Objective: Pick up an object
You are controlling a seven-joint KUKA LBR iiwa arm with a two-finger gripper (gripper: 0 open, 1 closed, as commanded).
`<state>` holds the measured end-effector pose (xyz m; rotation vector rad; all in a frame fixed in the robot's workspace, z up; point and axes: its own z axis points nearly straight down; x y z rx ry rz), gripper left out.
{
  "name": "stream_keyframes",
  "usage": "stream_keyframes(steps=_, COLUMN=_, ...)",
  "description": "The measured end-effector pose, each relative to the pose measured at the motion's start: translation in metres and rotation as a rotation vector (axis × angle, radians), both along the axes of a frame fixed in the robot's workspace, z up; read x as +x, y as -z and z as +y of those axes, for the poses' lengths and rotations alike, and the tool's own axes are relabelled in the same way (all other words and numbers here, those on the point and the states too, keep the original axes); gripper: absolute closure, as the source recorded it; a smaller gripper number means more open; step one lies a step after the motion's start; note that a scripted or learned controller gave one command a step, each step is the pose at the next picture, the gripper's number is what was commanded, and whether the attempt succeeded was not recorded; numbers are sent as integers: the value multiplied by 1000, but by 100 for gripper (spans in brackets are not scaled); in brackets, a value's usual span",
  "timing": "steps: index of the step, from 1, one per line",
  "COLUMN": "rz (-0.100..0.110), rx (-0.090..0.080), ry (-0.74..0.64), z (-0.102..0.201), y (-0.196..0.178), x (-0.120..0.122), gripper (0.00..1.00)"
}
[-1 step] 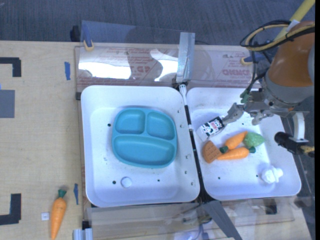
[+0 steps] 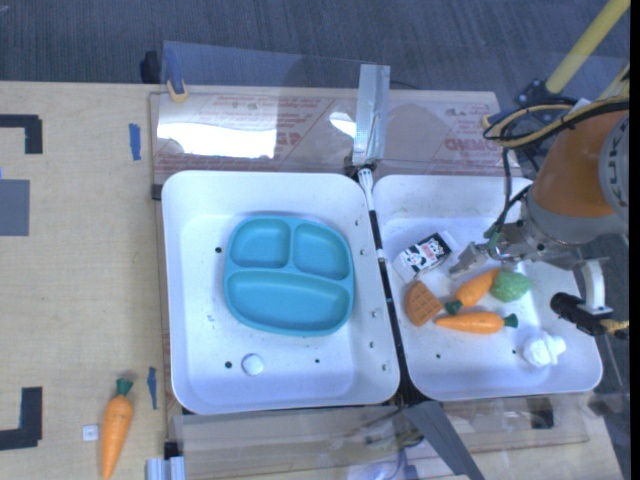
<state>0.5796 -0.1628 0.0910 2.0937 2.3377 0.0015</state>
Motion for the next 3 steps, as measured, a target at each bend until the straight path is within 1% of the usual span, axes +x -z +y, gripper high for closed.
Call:
stream_keyframes(steps=1, rz=0, rx=1, ry=-307, z=10, y=4, x=-49, gripper=0)
stream_keyframes(steps=2, rz=-8, rx=-4, ry=-305, z=9, y=-8, x=-47, gripper=100)
stream_keyframes(steps=3, rz=-5, rx=0, ry=-443, z=102, y=-118, x=-36, gripper=100)
